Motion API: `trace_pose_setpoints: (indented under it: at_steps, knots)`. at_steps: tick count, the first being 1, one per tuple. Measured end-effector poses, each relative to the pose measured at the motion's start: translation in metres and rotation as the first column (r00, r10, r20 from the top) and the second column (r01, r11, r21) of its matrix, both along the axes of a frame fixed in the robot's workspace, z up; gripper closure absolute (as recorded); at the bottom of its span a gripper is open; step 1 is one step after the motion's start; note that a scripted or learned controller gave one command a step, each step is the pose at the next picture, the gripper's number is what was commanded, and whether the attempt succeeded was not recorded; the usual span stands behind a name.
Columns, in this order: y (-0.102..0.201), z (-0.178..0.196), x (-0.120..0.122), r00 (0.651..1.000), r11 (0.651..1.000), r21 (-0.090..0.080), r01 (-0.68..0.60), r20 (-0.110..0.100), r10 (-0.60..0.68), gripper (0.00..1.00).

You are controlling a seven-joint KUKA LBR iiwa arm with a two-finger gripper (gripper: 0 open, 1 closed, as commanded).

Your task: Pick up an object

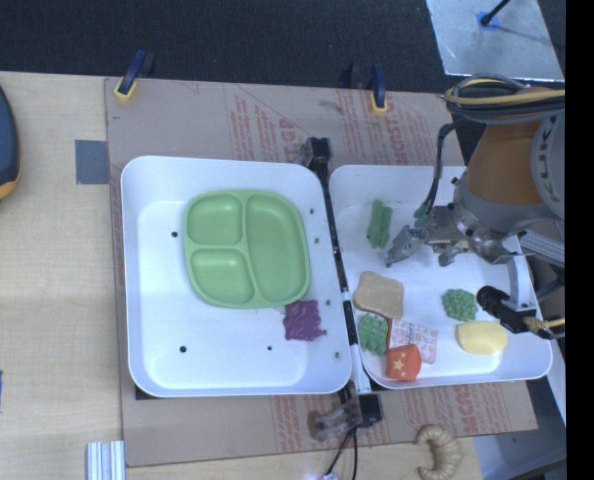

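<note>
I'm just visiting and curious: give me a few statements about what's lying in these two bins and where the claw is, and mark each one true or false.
1. The green divided plate lies in the left bin. True.
2. The purple piece sits on top of the plate. False: it lies on the bin floor, just off the plate's lower right corner.
3. The claw is over the right bin. True.
4. The claw grips the yellow piece. False: the yellow piece lies near the bin's lower right corner, apart from the claw.
5. The red piece lies in the left bin. False: it lies at the right bin's front edge.
</note>
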State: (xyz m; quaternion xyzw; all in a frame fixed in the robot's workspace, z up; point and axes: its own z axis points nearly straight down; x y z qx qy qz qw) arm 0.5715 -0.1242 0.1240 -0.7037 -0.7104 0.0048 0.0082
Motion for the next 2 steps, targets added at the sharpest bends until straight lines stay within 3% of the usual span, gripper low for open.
trace_pose_setpoints:
  at_steps: [1, 2]
  knots:
    - [0.026, -0.033, -0.027, 1.0, 1.0, -0.004, 0.006, 0.015, -0.006, 0.0]
    - [0.019, -0.03, 0.019, 1.0, 1.0, -0.005, 0.004, 0.021, -0.004, 0.0]
